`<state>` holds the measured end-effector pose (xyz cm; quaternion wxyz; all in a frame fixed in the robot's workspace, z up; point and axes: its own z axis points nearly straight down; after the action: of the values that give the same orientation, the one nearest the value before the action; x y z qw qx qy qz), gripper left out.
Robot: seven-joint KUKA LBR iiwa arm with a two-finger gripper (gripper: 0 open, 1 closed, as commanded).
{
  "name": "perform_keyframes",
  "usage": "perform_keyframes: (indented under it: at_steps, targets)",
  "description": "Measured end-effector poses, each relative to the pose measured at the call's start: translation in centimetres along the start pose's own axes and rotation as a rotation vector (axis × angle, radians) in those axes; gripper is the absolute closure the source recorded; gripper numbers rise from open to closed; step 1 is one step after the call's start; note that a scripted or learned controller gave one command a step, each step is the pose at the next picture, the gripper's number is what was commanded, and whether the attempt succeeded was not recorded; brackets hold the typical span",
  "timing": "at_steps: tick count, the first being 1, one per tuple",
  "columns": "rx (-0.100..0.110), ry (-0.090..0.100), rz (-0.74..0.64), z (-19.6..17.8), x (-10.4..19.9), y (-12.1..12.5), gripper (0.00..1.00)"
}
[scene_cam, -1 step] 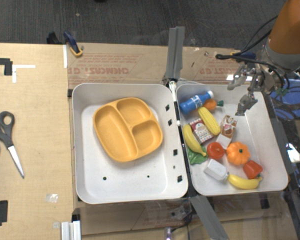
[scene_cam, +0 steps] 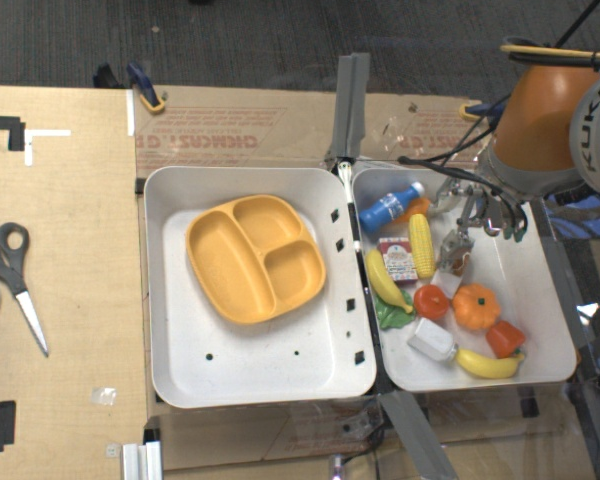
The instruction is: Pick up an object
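Two shallow white bins sit side by side on the pale wood counter [scene_cam: 60, 218]: the left bin [scene_cam: 165, 368] and the right bin [scene_cam: 545, 288]. Nearest in the right bin lies a yellow toy banana [scene_cam: 488, 364], with a small white block [scene_cam: 432, 340] and a red toy piece [scene_cam: 505, 338] just beside it. Behind them are a round orange toy fruit [scene_cam: 475, 306], a red toy tomato [scene_cam: 430, 301] and a green leafy toy [scene_cam: 390, 315]. A second yellow banana [scene_cam: 383, 280] lies along the left wall, next to a small red box [scene_cam: 397, 258] and a yellow corn cob [scene_cam: 421, 245]. Farthest back is a blue plastic bottle [scene_cam: 390, 208]. The grey metal tool [scene_cam: 458, 248] hangs just right of the corn cob. I cannot tell if it is open or closed, or if it has hold of anything. A yellow plastic plate with three parts [scene_cam: 257, 258] lies in the left bin.
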<state>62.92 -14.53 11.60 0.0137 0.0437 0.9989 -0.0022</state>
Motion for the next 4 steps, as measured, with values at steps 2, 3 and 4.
perform_keyframes:
  at_steps: [2, 3, 4]
  targets:
    - [-0.002, 0.017, 0.113, 1.8, -0.1, 2.0, 0.00]
    - [-0.001, 0.024, 0.089, 2.2, 4.6, -0.5, 0.00]
    - [0.000, 0.019, 0.086, 1.1, 4.4, -0.5, 1.00]
